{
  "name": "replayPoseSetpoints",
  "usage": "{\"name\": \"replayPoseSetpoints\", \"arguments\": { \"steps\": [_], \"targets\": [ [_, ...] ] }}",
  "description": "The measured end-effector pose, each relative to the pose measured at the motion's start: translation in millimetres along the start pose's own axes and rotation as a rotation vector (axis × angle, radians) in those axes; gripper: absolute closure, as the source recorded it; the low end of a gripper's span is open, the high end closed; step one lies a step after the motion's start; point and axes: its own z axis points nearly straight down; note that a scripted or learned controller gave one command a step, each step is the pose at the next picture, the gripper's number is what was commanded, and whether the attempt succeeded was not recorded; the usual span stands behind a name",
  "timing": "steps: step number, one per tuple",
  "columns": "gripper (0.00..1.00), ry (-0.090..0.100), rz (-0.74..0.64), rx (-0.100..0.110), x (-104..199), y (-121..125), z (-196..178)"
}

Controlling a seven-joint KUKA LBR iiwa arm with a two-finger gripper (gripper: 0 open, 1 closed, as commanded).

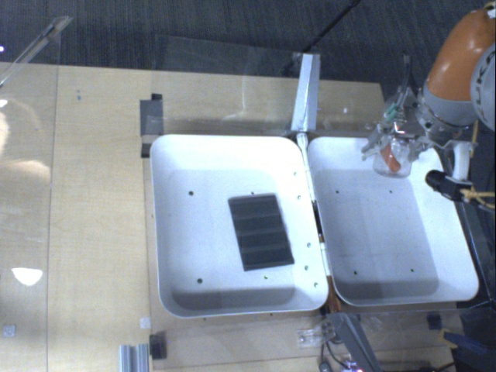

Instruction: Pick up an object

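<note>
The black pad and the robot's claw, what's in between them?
Between the black pad and the gripper, the camera view shows white bin floor and the two bins' touching rims.

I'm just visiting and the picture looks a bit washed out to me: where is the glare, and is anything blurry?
In the camera view, bright glare patches sit on the bench's far left; both white bins, left bin and right bin, look nearly overexposed with soft shadows along their near walls; the end effector is small and smeared, while the dark ridged block stays fairly sharp.

Even bright overhead light; glare patches on bench [85,208] left; soft, slightly blurred throughout.
</note>
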Motion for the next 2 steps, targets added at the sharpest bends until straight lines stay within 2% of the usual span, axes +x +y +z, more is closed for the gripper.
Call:
{"name": "replayPoseSetpoints", "arguments": {
  "steps": [1, 2],
  "targets": [
    [1.0, -0.001, -0.119, 0.001, 3, 18, 26],
    [1.0, 0.002, -0.031, 0.008, 45, 12, 65]
  ]
}}
